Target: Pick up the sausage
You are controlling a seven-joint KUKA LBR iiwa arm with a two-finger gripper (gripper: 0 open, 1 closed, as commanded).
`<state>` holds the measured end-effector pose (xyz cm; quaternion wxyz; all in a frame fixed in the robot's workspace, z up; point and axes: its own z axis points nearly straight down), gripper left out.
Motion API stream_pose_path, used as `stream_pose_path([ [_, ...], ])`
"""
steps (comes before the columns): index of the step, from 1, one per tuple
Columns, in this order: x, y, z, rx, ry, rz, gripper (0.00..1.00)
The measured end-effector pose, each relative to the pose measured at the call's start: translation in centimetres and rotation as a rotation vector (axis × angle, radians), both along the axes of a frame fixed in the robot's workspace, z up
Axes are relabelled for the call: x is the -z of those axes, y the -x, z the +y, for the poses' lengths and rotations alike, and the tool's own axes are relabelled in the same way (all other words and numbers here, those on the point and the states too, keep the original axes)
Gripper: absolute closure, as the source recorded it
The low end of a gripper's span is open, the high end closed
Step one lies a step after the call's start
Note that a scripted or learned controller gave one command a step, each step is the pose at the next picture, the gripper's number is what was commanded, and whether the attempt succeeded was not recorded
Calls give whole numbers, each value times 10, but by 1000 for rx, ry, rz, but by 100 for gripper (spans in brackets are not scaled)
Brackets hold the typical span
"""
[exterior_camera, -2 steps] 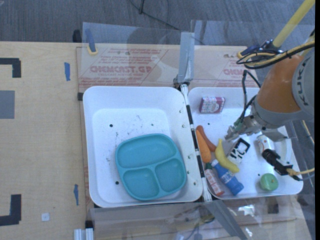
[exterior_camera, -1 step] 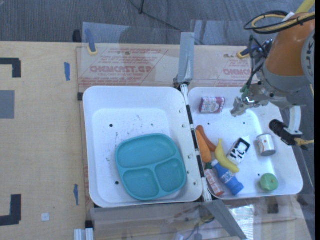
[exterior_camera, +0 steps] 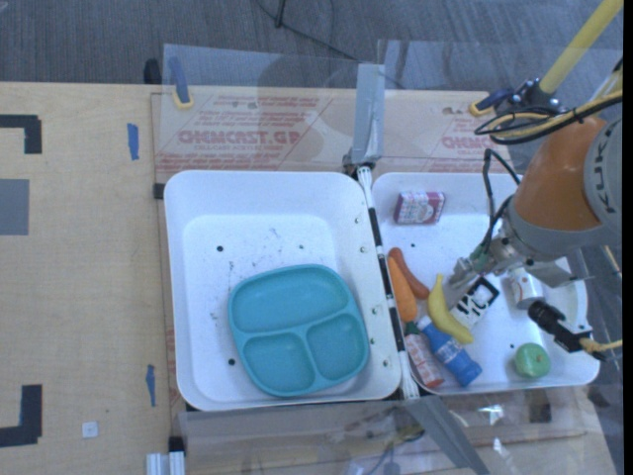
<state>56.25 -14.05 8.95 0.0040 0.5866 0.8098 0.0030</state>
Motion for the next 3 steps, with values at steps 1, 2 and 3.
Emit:
stream_pose_path([
  [1,-127,-53,80,40,1,6,100],
  [2,-157,33,-5,-32,2,7,100],
  [3,-196,15,21,-93,2,6,100],
])
